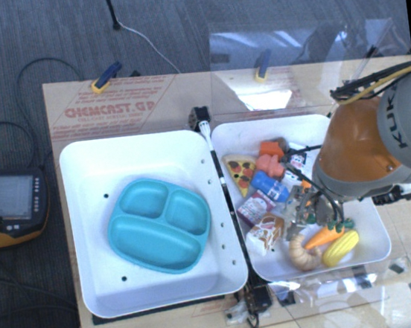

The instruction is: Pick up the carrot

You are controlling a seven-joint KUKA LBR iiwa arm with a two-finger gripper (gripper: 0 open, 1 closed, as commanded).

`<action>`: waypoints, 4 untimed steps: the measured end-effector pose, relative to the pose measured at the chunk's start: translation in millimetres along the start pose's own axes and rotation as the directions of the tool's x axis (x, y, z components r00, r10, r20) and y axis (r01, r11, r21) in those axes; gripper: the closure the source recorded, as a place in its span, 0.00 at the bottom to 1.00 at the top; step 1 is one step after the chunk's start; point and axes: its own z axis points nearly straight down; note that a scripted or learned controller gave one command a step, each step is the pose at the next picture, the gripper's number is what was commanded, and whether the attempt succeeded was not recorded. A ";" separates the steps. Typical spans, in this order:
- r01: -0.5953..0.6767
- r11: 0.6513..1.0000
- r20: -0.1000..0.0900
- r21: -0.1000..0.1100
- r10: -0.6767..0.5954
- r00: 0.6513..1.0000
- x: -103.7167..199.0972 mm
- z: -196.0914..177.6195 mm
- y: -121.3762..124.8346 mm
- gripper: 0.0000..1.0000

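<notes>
Carrot [322, 237] lies at the lower right, just below the gripper [311, 211]; whether its claw is spread, I can't tell.

A robotics lab: teach pendant [6, 204] on grey carpet, clamped board [130, 105], 2 white bins [86, 168].

Two bins sit side by side on the bench. The left bin [87, 235] holds a divided tray [159, 224] near its middle. The right bin [374, 246] holds a crowd of toy foods, with the carrot [322, 238] near its front, between a bread piece [301, 253] and a corn cob [340, 247]. The gripper [307, 213] hangs just behind the carrot.
</notes>
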 end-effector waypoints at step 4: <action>0.176 0.984 -0.033 -0.010 -0.176 0.984 -8.6 -11.3 21.3 0.00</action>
